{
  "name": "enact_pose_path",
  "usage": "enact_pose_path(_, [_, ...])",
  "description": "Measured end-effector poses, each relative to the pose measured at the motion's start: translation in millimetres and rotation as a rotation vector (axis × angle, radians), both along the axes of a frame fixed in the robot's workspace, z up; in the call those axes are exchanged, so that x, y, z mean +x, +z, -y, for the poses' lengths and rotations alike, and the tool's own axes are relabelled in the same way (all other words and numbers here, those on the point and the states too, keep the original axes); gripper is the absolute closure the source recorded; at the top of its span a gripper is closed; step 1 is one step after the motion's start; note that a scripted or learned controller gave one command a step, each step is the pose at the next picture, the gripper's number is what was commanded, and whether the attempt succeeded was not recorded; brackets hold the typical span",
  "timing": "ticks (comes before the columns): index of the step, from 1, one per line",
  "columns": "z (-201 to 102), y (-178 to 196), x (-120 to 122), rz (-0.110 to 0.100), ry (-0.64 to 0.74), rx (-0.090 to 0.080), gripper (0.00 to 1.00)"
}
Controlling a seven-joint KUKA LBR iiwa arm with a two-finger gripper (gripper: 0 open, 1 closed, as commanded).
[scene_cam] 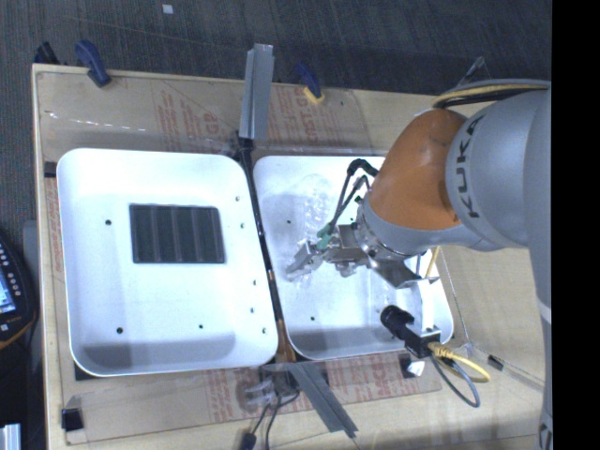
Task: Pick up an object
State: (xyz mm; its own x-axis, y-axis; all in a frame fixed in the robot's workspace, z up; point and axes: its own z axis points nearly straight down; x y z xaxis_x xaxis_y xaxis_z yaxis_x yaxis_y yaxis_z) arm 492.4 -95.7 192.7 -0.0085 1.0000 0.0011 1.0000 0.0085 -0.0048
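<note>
**Robot Arm Reaching Over the Right Bin**

The grey arm (492,181), an orange band showing above its wrist, is reaching in from the right and holding its gripper (302,259) over the middle of the right bin (281,181). A faint clear thing (314,202), too blurred to name, is lying just beyond the gripper toward the far wall. In the left bin (84,186), a dark ribbed rectangle (177,233) is sitting flat, well apart from the gripper. Blue clamps (92,64) are gripping the bench (141,111) at its far edge.

Claw (302,259) over R bin (323,334)
</note>
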Motion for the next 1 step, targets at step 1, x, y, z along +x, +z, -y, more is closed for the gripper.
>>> enact_pose_path(1, [-0.5,9.7,1.2,-0.001,0.007,-0.001,1.00])
